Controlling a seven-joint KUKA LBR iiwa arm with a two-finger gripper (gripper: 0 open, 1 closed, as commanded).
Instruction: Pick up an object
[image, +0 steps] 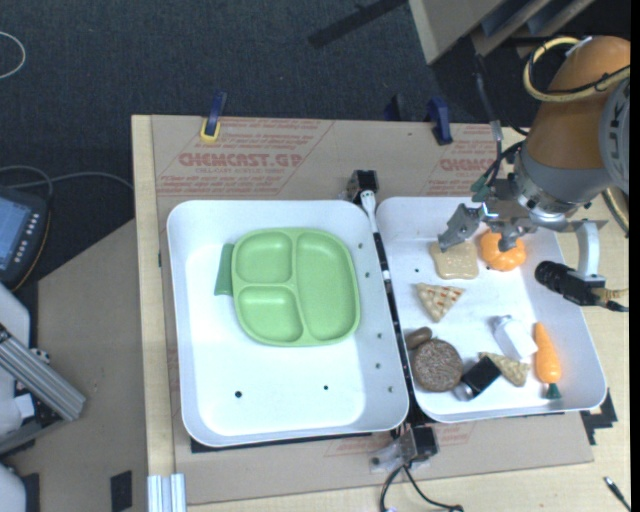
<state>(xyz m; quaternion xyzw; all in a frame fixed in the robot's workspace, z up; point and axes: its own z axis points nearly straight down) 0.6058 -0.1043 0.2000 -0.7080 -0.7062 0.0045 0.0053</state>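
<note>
Camera view: the gripper (484, 226) is seen over the far part of the right bin (590, 375). Its two fingers are spread wide, and nothing is held between them. One finger (457, 226) is on the left, and the other is on the right, next to an orange fruit (503, 252).

A cracker (458, 262) is found just below the left finger, touching it or nearly so. The orange fruit sits just below and a bit right of the gripper. The gap between the fingers is over the white floor between these two things, so neither one is lined up inside it yet. The fruit looks like the nearer round thing to grab, and a small shift to the right and down would likely be needed.

Farther toward the near side of the gripper, a wedge of toast (440, 299), a brown cookie (437, 364) and a carrot (546, 354) are laid out. The carrot's long side runs away from the gripper. A green tray (296, 286) is kept in the left bin (190, 330), well apart from the gripper.
</note>
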